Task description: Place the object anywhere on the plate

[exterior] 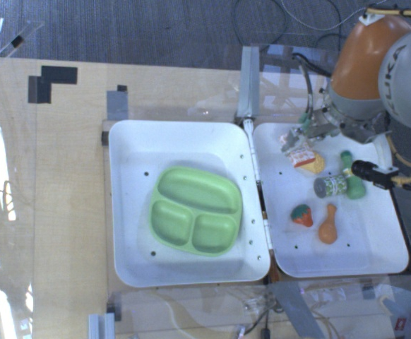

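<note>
One fixed camera looks down at a slant on both bins [121, 260], arm [382, 62] entering right.

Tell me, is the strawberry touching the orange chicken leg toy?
Apart. The camera view shows a strip of white bin floor between the strawberry and the orange drumstick toy, both lying in the right bin.

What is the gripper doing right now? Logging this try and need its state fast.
Gripper: over the right bin's far corner; open or shut cannot be told.
</note>
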Available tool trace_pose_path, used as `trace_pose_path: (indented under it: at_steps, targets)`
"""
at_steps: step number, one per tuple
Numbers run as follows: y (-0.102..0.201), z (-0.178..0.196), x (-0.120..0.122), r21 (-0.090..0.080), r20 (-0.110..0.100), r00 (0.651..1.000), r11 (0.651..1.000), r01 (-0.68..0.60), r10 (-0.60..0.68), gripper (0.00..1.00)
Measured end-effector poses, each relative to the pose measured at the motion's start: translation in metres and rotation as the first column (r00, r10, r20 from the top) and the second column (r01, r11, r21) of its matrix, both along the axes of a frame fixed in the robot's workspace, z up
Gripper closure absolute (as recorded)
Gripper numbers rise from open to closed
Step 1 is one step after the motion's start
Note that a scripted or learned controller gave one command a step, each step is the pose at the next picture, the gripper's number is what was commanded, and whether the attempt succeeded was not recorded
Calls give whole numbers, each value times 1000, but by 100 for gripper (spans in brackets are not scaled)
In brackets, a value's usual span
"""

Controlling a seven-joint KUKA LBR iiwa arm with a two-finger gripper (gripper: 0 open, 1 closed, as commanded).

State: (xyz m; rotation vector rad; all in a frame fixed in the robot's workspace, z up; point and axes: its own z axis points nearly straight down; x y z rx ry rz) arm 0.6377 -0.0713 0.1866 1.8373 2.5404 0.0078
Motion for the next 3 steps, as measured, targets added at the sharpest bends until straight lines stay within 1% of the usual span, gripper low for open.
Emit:
trace_pose_path:
  at_steps: [1,2,3]
  targets:
    - [58,-1,-76,-1,-3,942,942,-336,336,100]
    - [150,-2,-103,0,-5,909,909,-416,416,100]
    - [149,-2,-103,0,-4,910,910,-415,415,0]
